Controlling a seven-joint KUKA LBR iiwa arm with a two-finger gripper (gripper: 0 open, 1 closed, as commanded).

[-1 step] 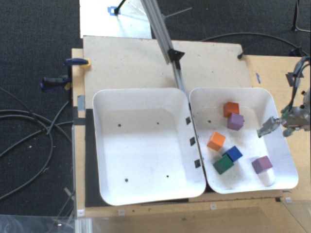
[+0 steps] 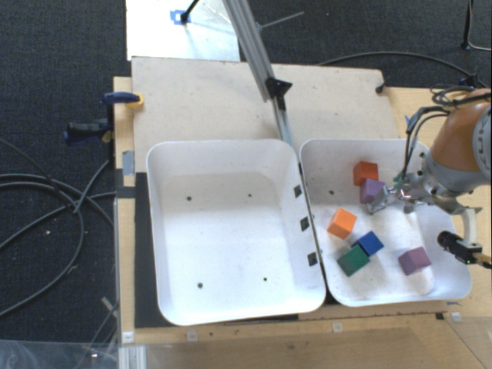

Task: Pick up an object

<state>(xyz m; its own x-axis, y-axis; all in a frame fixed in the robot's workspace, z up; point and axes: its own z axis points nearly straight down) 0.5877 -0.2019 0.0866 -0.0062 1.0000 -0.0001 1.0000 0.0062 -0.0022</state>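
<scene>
Purple block (image 2: 372,188) sits in the right bin (image 2: 453,287), just below the red block (image 2: 365,172), and the gripper (image 2: 377,202) is down right against it. Whether the pincer is apart or clamped, I cannot tell. Nothing lifted yet; the grab and raise look still to come.

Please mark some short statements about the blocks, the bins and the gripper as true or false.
1. All the blocks lie in the right bin. True.
2. The blue block touches the green block. True.
3. The gripper hovers over the left bin. False: it is in the right bin, beside a purple block.
4. Two orange blocks are present. True.
5. The second purple block sits on the bench outside the bins. False: it lies near the right bin's front corner.
</scene>
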